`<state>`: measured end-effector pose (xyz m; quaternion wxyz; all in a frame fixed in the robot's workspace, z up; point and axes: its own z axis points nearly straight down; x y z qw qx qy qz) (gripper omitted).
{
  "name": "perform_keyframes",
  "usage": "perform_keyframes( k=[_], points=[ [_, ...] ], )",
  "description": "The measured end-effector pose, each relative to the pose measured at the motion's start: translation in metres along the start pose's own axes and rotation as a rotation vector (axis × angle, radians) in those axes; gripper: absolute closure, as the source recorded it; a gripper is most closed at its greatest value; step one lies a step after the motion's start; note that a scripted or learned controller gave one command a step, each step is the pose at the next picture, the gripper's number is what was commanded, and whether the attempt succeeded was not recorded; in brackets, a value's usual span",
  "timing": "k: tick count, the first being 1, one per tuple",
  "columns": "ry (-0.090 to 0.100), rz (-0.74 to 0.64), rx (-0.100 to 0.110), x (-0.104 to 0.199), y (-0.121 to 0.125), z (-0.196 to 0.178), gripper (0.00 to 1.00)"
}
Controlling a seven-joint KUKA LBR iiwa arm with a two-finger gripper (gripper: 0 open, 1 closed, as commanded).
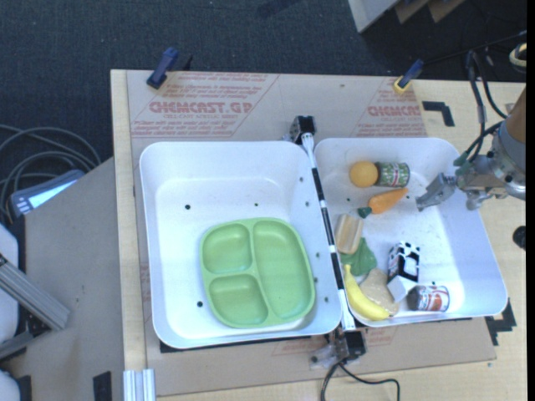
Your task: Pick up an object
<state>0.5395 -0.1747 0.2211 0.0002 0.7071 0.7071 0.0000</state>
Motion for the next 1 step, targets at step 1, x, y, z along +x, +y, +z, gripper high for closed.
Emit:
perform_keyframes(
  k=[1],
  points=[
    [0.002,-0.001,0.002,0.0556,0.0442,0.0764,0.0]
  ],
)
